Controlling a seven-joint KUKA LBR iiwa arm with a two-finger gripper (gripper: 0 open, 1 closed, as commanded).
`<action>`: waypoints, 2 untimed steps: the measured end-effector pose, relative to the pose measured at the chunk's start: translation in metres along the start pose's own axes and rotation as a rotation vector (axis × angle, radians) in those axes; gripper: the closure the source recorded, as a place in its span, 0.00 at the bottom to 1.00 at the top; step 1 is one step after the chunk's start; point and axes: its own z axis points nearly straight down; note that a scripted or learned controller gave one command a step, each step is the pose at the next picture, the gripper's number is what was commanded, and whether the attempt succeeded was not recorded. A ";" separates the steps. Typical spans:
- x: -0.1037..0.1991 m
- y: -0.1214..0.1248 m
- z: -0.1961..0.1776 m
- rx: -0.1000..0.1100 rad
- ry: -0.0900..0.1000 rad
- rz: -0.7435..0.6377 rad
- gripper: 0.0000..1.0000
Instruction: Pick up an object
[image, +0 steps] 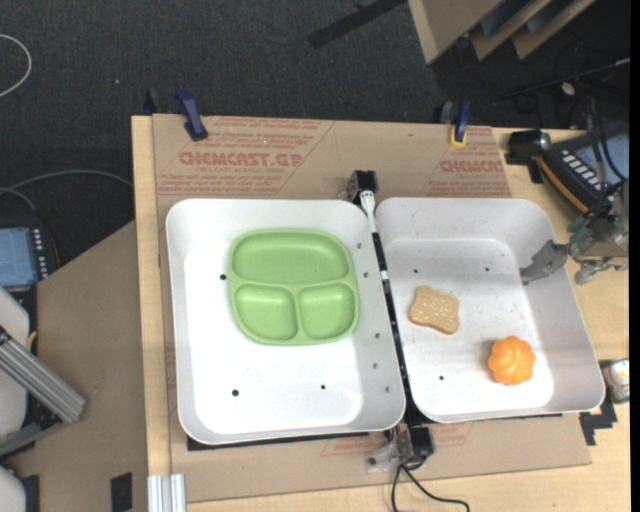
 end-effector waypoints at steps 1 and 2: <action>0.014 -0.008 -0.124 -0.015 -0.005 -0.003 0.00; 0.045 -0.003 -0.313 -0.022 -0.006 -0.005 0.00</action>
